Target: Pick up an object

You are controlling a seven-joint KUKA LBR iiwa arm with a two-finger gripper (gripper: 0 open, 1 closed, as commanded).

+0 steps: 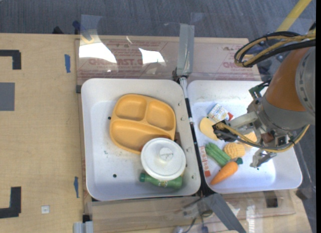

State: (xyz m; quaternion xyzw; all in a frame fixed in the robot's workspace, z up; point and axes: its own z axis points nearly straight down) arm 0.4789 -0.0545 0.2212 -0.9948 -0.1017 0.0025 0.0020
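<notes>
Pincer (262, 152) sits low over the right bin (286, 177), toward its front-right part. From this angle I can't tell whether it's spread or closed, and nothing shows pinched in it. Likeliest target is the corn (234, 150), just left of the pincer. It's touching or nearly touching the green veg (216, 153), with the carrot (224, 172) just in front. Packet (219, 111) and a yellow piece (205, 126) lie further back-left. To pick well, I'd centre over the corn, set the pincer across its short side, and drop straight down so the veg and carrot don't get dragged along. Room: bare white floor to the right and front-right of the corn, so work from that side. The left side is crowded right up to the bin's rim. Left bin (95, 141) holds a plate (143, 119) and a bowl (163, 157), well apart from all this; leave them alone.
</notes>
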